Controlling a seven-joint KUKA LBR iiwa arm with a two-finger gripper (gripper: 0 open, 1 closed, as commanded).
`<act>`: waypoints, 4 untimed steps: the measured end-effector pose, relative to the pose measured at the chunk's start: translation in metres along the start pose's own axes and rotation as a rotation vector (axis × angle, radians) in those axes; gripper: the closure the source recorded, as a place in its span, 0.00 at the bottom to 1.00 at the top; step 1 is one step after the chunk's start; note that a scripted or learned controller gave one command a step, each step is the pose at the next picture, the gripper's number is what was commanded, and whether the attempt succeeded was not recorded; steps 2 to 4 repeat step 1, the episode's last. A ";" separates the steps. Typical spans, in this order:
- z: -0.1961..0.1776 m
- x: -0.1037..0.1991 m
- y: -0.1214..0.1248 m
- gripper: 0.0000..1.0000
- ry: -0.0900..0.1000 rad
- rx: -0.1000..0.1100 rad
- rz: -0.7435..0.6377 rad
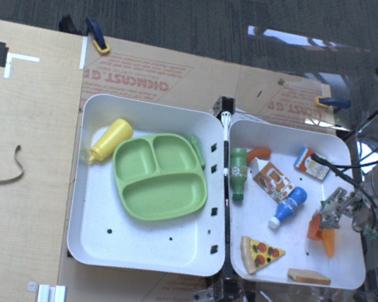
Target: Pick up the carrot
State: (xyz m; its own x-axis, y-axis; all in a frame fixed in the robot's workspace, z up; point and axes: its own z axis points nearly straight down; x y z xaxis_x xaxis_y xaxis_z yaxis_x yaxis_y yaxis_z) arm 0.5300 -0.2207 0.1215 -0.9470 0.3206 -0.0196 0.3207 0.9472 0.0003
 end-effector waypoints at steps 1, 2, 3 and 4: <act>0.000 0.000 0.000 0.00 0.000 0.000 0.000; 0.000 0.000 0.000 0.00 0.000 0.000 0.000; 0.000 0.000 0.000 0.00 0.000 0.000 0.000; 0.000 0.000 0.000 0.00 0.000 0.000 0.000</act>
